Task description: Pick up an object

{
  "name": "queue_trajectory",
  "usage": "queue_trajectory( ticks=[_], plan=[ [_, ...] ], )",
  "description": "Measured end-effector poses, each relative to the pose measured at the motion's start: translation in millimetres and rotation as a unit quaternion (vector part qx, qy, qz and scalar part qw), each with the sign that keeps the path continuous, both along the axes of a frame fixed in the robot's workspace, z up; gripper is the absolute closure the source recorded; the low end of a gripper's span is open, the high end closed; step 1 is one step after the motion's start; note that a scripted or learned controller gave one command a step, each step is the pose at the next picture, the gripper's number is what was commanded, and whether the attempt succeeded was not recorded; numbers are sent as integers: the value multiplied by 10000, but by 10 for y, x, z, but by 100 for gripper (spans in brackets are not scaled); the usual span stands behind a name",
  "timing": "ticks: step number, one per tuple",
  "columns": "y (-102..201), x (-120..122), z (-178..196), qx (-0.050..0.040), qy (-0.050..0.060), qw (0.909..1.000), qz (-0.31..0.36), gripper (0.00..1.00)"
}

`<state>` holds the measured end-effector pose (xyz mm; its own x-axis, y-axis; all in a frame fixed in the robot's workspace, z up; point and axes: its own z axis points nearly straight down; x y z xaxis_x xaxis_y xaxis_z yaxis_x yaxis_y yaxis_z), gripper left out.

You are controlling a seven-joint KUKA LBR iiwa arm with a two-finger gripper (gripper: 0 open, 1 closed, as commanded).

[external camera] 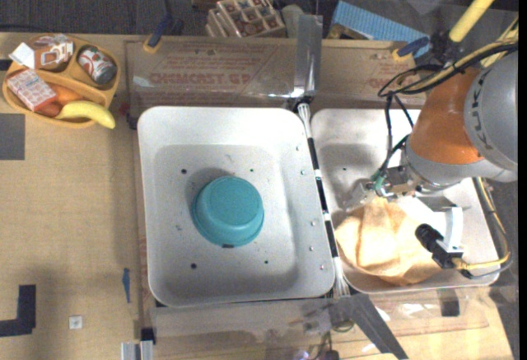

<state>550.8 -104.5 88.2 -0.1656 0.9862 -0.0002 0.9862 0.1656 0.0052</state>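
Reaching into the right bin, the gripper sits at the cloth's top edge; finger state unclear. A teal bowl lies upside down in the left bin.

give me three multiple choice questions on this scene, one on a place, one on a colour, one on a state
1. Where is the bowl?
A. left bin
B. right bin
C. on the bench outside the bins

2. What colour is the cloth?
A. blue
B. pale yellow
C. black

3. How does the bowl lie?
A. upright, opening up
B. on its side
C. upside down, base up

Answers:
1. A: the bowl sits near the middle of the left bin.
2. B: the cloth in the right bin, under the gripper, is pale yellow.
3. C: the bowl's flat round base faces the camera and no hollow shows.
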Motion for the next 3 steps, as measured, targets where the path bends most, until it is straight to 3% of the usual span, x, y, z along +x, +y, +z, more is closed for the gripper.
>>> queue_trajectory(
  ticks=[1, 2, 3],
  plan=[
    [-13, 16, 113, -4, -31, 10000, -14, 100],
    [-12, 16, 114, -4, -32, 10000, -14, 0],
    [-29, 20, 213, -10, -47, 10000, -27, 100]
  ],
)
